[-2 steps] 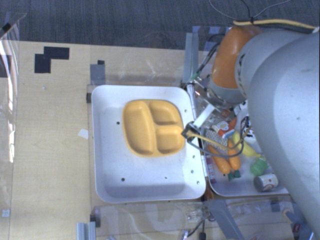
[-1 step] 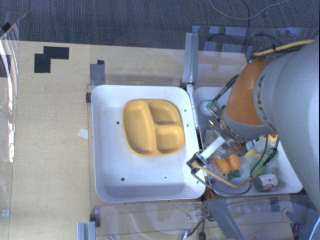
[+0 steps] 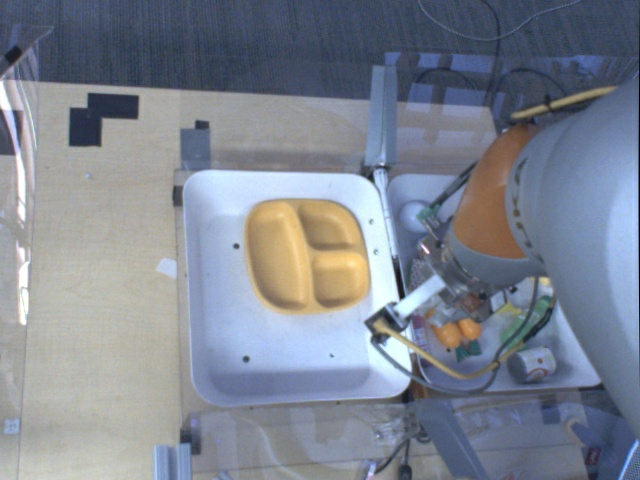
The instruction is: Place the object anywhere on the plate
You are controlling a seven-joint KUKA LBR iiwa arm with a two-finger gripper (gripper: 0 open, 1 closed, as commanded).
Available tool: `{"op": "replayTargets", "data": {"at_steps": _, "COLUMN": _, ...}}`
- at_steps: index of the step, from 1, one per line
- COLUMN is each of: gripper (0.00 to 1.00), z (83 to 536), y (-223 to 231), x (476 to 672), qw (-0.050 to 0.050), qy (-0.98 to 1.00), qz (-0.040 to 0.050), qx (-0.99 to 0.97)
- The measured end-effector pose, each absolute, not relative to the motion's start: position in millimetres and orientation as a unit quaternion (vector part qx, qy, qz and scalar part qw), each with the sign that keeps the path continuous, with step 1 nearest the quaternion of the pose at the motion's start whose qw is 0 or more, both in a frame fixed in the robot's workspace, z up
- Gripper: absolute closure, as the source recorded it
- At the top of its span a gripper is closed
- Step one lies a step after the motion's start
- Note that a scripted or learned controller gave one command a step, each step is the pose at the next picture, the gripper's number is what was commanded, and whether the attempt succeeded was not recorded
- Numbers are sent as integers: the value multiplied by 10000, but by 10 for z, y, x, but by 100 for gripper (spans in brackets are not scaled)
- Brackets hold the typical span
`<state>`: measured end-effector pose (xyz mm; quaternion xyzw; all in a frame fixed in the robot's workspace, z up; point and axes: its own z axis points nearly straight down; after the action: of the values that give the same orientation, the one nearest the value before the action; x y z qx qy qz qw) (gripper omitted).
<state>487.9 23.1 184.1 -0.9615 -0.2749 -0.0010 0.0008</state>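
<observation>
Reaching in from the right, the grey arm with its orange band (image 3: 495, 203) hangs over the right-hand shallow white bin (image 3: 408, 190), and its bulk covers most of that bin. The gripper (image 3: 455, 313) sits low at the wrist, down among loose cables, and its tip is too hidden by the wrist housing to tell how the jaws stand or whether anything is between them. Just below the wrist, inside the right bin, lies a clutter of small objects: an orange piece (image 3: 458, 333) with a bit of green at its lower edge, and further right a small grey cylinder with a pale face (image 3: 531, 364). The orange piece lies right beside the wrist, but whether it touches the gripper cannot be made out. A yellow cable (image 3: 440, 365) loops along the bin's near edge. In the left-hand shallow white bin (image 3: 215, 363) rests the yellow moulded plastic plate with three compartments (image 3: 305, 254), well apart from the gripper.
</observation>
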Motion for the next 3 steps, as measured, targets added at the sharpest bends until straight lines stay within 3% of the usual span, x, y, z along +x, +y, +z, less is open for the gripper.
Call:
{"op": "replayTargets", "data": {"at_steps": 1, "gripper": 100, "z": 1840, "y": 52, "x": 4879, "qw": 4, "qy": -3140, "qz": -9, "qx": -9494}}
{"op": "replayTargets", "data": {"at_steps": 2, "gripper": 100, "z": 1847, "y": -242, "x": 4877, "qw": 2, "qy": -1885, "qz": -16, "qx": -9821}}
{"op": "replayTargets", "data": {"at_steps": 3, "gripper": 100, "z": 2106, "y": 417, "x": 4957, "qw": 2, "qy": -1069, "qz": -19, "qx": -9943}}
